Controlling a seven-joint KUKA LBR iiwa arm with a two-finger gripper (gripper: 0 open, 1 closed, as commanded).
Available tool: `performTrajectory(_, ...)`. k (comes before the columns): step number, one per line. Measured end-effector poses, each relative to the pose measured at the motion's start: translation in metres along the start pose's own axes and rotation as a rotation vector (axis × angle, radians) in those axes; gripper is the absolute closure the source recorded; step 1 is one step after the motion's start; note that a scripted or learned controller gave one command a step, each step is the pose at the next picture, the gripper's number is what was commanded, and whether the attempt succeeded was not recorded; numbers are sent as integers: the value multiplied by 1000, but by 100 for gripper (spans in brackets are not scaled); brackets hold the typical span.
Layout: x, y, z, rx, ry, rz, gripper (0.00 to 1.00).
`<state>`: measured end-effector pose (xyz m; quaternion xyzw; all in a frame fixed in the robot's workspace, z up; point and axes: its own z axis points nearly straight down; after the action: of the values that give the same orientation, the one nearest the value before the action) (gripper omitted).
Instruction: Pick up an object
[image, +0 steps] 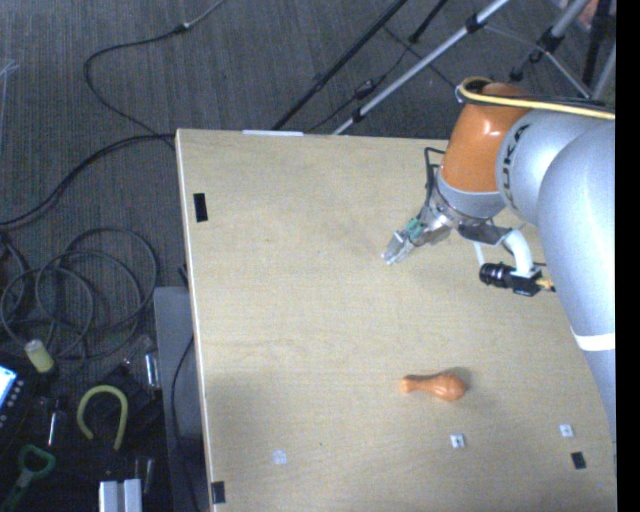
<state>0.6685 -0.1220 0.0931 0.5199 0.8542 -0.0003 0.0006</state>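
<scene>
One tool, hanging over the upper middle of the pale wooden surface, pointed down and to the left from one grey arm with an orange band. Too small and blurred to tell how far open; nothing visible between the tips. One orange object, bulb-shaped with a narrow neck, lying on its side on the surface, lower down, well apart from the tool. Several small markers scattered near the surface's lower edge. On the floor at left: loops of black cable.
</scene>
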Motion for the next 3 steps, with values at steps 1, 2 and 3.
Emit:
performTrajectory(1,0,0,0,0,0,0,0)
performTrajectory(2,0,0,-9,-1,0,1,100)
performTrajectory(3,36,12,-90,2,1,165,100)
